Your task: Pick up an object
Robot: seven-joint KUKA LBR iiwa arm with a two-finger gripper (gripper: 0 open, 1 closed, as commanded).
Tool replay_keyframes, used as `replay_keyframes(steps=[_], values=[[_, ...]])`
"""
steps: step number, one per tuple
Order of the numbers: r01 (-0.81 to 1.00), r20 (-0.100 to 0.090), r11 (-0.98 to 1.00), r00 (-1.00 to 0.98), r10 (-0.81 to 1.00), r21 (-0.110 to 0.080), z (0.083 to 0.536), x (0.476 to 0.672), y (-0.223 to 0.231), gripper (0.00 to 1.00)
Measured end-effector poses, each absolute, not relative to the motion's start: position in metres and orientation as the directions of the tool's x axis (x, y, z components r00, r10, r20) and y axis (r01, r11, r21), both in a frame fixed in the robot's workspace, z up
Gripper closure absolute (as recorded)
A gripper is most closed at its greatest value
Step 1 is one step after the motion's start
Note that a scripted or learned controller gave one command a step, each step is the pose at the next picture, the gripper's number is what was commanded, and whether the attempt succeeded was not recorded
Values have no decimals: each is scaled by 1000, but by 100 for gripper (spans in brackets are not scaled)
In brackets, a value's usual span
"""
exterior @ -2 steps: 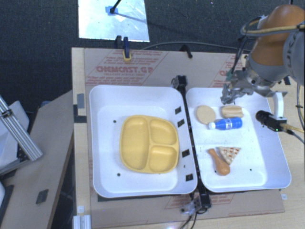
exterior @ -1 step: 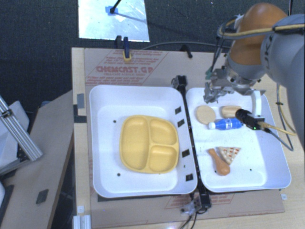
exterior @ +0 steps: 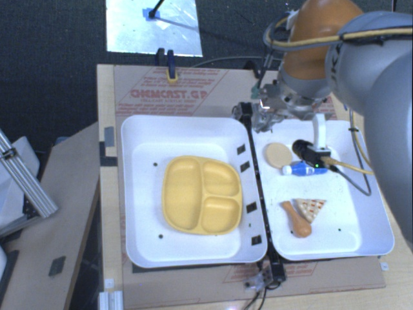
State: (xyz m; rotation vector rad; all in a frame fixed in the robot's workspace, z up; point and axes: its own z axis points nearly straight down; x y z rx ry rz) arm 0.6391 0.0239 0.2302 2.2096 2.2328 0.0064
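1. Surface: a pale bench (exterior: 77, 166) carries a brown board (exterior: 213, 86), and two shallow white bins sit on it side by side. The background behind the bench is dark fabric (exterior: 51, 24).
2. Left bin (exterior: 139, 237): holds one yellow divided plate (exterior: 201, 194) with three compartments, lying flat near the centre.
3. Right bin (exterior: 368, 231): holds the candidate objects. A tan disc (exterior: 279, 154) lies toward the far side, with a blue bottle (exterior: 303, 168) just beside it on its near side. A patterned wedge (exterior: 311, 207) and a brown drumstick-shaped piece (exterior: 295, 219) lie touching, nearer the front.
4. Gripper (exterior: 263, 118): positioned over the far left corner of the right bin, close to the divider and apart from all four objects. Whether it is open or closed cannot be determined.
5. Obstructions: black clips (exterior: 245, 167) line the joint between the bins.
6. Surroundings: a blue and yellow clamp (exterior: 170, 66) at the far board edge, a shiny square panel (exterior: 151, 18) beyond it, an aluminium rail (exterior: 26, 179) at left.
7. Legible text: red print "CHEMCAST GP" on the board.
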Motion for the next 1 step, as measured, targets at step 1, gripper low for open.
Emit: replay_keyframes(steps=[1], values=[[1000, 2, 10, -10, 1000, 3, 229, 653, 77, 100]])
